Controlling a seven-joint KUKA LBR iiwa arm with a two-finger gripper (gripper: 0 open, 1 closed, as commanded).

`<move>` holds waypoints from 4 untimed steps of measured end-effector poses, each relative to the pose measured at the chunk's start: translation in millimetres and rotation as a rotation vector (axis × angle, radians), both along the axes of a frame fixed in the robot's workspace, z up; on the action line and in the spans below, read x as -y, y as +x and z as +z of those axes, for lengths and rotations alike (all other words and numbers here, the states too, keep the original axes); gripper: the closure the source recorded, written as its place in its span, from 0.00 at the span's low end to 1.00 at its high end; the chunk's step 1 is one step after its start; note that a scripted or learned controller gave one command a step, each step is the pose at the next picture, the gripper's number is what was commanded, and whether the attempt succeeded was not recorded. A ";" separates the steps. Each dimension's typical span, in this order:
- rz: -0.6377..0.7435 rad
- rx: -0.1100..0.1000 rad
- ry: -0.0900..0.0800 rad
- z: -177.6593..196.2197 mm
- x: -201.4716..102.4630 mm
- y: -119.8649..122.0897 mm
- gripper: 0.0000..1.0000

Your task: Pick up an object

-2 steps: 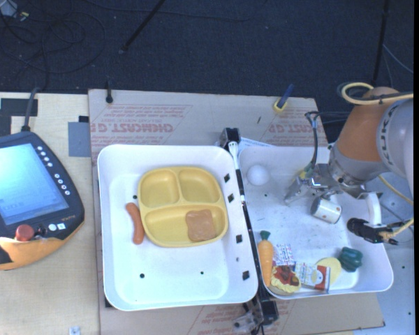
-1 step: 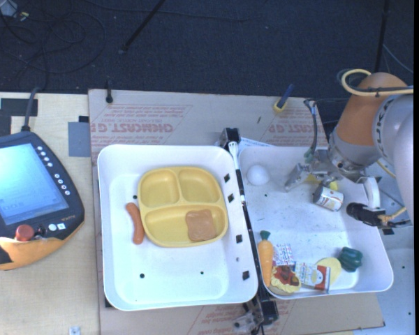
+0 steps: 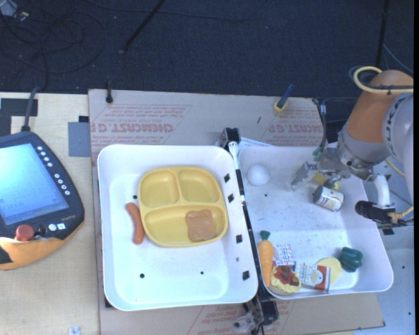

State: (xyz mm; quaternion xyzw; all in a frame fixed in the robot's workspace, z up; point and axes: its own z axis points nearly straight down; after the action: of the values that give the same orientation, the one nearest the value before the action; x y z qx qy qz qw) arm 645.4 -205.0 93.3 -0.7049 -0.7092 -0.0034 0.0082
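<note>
Arm (image 3: 377, 117) reaches in over the right bin (image 3: 377, 285), gripper (image 3: 320, 180) low near the bin's far right corner. Fingers look spread, pointing down over a small white can (image 3: 329, 199) lying on its side on the bin floor; one finger seems close to or touching the can, contact not resolvable. Nothing seen pinched between the fingers, so judged: pick not yet made, still at the approach or closing stage. The can is the likely target. Other candidates in the right bin: white ball (image 3: 258, 175) near the far left corner, carrot (image 3: 266, 255) along the left wall, a flat printed packet (image 3: 286, 267) and a yellow piece (image 3: 328, 267) by the near edge, green pepper (image 3: 350, 258) toward the near right corner. Left bin (image 3: 119, 271) has a yellow divided plate (image 3: 164, 187) at its middle with a brown slice (image 3: 201, 225) in one compartment, and a sausage (image 3: 136, 222) just beside the plate's left side. Left to do: close on an item, lift it clear
</note>
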 end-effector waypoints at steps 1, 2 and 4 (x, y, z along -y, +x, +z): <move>0.002 0.004 -0.011 10.1 3.4 0.0 1.00; 0.002 0.003 -0.010 10.0 2.8 0.0 0.00; 0.003 0.003 -0.011 20.1 3.7 -0.1 0.00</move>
State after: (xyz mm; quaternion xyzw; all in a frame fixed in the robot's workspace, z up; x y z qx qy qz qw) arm 645.3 -208.7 113.4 -0.7040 -0.7102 -0.0007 0.0033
